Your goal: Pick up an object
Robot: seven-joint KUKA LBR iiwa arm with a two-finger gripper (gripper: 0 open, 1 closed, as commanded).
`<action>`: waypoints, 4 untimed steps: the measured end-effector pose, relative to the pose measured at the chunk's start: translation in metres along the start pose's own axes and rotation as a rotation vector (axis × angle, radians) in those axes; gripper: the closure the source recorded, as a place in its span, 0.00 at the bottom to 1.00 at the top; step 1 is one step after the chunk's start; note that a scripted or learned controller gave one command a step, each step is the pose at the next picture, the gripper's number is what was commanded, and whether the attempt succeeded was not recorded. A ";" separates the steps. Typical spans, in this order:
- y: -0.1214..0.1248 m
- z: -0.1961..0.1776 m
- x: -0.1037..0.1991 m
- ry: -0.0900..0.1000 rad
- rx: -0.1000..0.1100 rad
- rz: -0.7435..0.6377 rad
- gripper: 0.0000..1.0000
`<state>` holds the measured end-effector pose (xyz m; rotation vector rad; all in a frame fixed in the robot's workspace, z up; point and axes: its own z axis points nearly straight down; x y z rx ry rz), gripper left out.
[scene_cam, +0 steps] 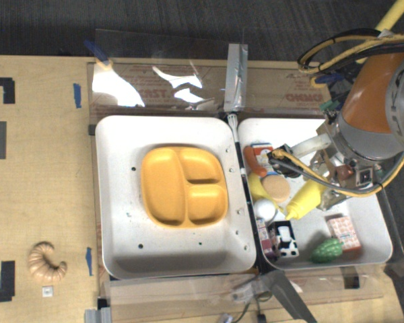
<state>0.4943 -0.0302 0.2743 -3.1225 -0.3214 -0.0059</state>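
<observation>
Yellow toy (304,199) in the right-hand bin (374,210), just beside the pincer (325,179); pincer's spread unclear.

Bright, even light; glare on plastic sheet (178,86)

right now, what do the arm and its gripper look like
The arm is rounded and grey, with a broad orange band above the wrist. Yellow and black cables loop beside it at the upper right, and a thin yellow cable runs past the gripper. The gripper is silvery metal with small dark and reddish parts. No lettering is readable on it.
</observation>
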 end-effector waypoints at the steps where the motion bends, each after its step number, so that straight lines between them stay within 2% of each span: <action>1: 0.061 -0.018 -0.028 -0.004 -0.003 -0.034 1.00; 2: 0.062 0.071 -0.030 -0.013 0.002 -0.018 1.00; 3: 0.010 -0.042 0.012 0.000 0.000 -0.001 1.00; 4: 0.026 -0.003 -0.021 -0.010 0.000 -0.017 1.00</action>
